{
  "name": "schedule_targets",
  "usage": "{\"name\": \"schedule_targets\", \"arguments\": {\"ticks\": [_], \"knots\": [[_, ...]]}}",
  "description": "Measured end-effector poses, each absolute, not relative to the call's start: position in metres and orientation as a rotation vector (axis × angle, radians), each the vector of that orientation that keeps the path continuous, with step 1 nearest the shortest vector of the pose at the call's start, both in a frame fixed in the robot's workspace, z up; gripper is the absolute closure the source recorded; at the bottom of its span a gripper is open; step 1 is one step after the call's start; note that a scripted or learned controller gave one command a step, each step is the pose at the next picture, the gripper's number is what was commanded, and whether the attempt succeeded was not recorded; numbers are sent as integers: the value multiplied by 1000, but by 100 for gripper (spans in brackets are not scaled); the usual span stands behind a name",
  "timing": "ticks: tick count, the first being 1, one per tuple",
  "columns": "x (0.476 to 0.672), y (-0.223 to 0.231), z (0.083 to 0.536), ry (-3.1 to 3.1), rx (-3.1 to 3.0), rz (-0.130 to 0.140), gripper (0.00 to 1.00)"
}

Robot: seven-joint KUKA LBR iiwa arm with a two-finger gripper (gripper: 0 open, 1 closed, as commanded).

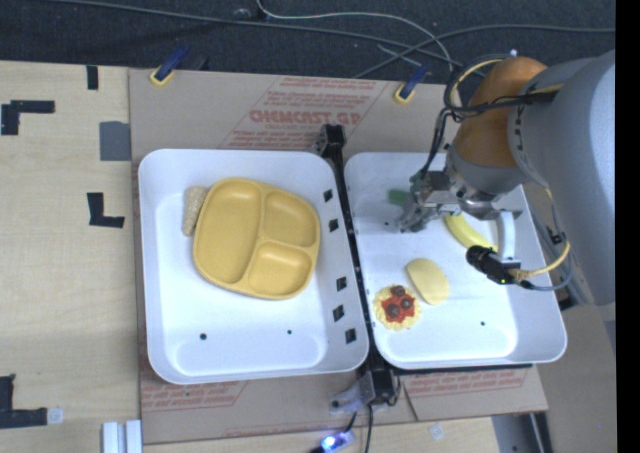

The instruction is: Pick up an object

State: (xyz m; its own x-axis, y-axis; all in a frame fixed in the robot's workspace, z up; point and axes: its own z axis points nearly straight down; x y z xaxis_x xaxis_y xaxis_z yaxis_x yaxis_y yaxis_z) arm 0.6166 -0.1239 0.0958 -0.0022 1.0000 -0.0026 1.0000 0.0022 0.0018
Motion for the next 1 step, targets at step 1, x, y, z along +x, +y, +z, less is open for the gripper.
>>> {"name": "schedule_targets", "arguments": {"ticks": [1], "knots": [[624,-123,156,2221,2217,4,100]]}}
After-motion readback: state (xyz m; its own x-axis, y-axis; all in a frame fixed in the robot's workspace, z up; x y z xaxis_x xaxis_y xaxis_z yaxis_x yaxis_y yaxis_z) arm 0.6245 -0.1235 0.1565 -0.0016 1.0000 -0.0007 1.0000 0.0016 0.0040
